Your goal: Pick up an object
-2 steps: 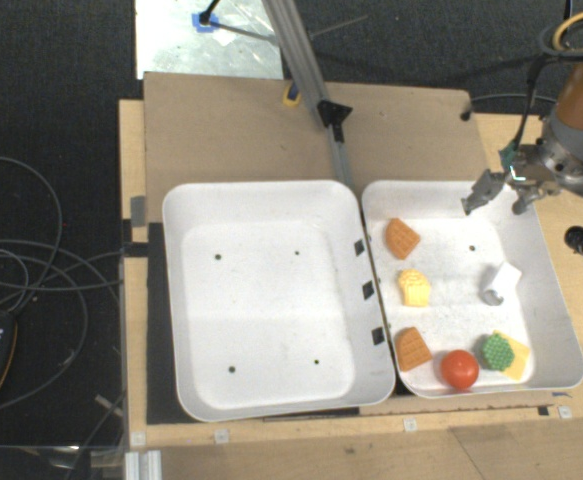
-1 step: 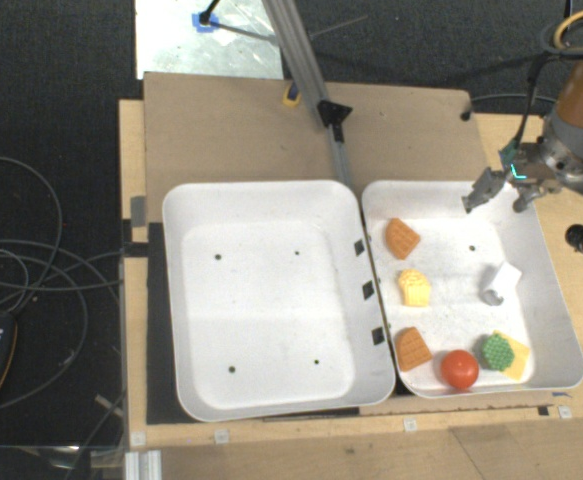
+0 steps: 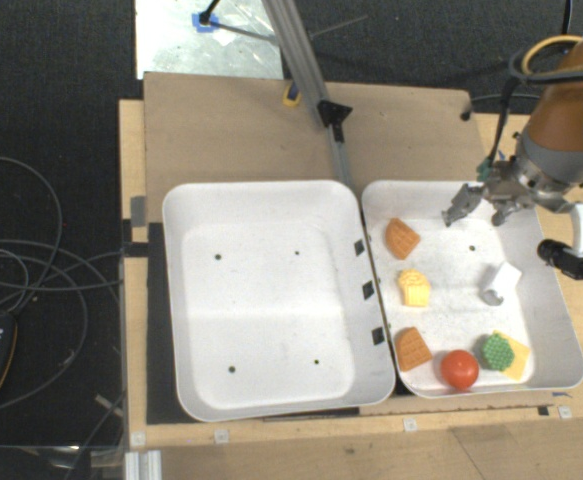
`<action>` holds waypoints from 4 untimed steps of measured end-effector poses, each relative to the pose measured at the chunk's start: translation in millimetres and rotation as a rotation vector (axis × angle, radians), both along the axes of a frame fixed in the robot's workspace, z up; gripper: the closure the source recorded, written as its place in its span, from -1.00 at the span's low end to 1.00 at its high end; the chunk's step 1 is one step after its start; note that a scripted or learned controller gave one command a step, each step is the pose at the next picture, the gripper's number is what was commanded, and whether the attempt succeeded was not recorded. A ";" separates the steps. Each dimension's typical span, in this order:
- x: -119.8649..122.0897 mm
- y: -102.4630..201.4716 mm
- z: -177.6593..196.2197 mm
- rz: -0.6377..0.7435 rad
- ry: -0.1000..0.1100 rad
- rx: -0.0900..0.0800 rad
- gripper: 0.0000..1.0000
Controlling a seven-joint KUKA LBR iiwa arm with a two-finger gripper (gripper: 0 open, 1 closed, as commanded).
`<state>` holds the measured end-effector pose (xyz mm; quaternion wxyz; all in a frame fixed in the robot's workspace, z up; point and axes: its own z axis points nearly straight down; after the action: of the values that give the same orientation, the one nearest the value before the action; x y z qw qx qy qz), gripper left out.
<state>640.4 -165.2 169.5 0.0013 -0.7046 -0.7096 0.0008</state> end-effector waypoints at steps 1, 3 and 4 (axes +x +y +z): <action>-1.6 8.2 -45.4 -0.001 0.000 0.000 -1.00; 0.5 8.5 -66.7 0.002 -0.007 -0.001 1.00; 5.8 -0.9 -14.8 -0.003 -0.011 -0.003 1.00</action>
<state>646.2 -166.1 154.7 -0.0034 -0.7057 -0.7085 -0.0020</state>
